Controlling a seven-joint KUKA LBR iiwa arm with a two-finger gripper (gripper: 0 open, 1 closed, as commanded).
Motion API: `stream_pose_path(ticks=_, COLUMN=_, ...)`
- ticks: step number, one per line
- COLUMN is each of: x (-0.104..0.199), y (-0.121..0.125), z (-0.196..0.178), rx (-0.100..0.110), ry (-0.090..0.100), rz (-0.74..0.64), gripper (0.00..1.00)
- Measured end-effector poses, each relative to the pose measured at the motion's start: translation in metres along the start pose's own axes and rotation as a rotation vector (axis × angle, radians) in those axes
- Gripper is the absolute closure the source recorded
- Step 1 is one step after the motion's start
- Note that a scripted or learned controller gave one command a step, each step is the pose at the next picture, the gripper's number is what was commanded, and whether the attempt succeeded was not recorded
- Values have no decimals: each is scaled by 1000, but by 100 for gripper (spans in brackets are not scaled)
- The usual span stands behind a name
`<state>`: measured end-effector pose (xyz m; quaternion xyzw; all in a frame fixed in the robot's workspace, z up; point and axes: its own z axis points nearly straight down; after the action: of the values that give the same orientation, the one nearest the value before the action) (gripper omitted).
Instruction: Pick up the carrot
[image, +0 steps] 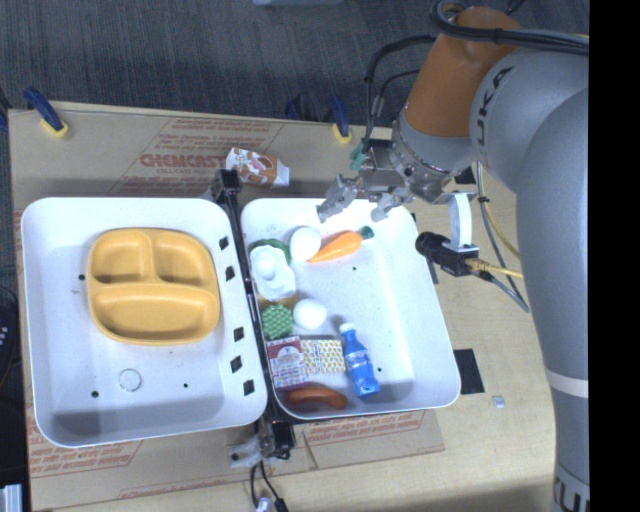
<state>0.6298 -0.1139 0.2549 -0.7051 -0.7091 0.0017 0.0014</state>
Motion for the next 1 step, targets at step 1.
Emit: stream_pose_path(ticks=1, x=-30, y=26, z=116, rx=2, ry=1, rz=120, gripper=0)
